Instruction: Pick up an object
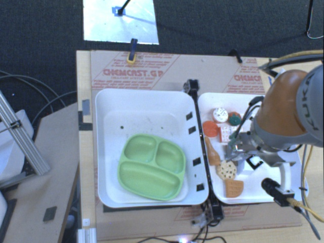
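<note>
The right bin holds several small toy foods. A white round cake and a green piece lie at the back, with a red-orange piece and a white-pink block in front of them. Nearer the front lie a tan wedge, a chocolate-chip cookie and an orange cracker. My gripper hangs low over the middle of this bin, just above and right of the cookie, under the orange wrist band. The arm hides the bin's right half.
The left bin holds a green divided plate. A black divider with clips runs between the bins. The bench has cardboard under the bins. A black fitting sticks out at the right bin's front.
</note>
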{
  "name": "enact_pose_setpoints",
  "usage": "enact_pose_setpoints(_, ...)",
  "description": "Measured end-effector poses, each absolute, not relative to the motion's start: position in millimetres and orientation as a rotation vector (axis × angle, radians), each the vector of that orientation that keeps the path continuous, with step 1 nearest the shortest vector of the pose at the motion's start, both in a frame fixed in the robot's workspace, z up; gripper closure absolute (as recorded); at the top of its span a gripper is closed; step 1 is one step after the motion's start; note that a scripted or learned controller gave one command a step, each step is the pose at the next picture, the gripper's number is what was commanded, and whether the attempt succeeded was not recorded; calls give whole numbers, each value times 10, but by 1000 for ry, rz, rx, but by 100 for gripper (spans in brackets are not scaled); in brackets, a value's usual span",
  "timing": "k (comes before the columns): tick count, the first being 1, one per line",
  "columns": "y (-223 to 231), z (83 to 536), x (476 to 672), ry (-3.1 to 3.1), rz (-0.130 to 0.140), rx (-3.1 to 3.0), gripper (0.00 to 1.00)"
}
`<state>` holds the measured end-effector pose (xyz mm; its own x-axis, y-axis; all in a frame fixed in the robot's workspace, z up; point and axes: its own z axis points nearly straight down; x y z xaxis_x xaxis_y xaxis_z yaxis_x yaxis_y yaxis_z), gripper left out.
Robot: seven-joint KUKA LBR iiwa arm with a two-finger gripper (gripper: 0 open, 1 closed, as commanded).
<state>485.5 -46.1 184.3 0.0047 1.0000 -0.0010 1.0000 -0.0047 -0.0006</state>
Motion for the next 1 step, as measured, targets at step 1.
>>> enact_pose_setpoints(1, 428, 1843, 5085, 2234, 6, 2208, 100)
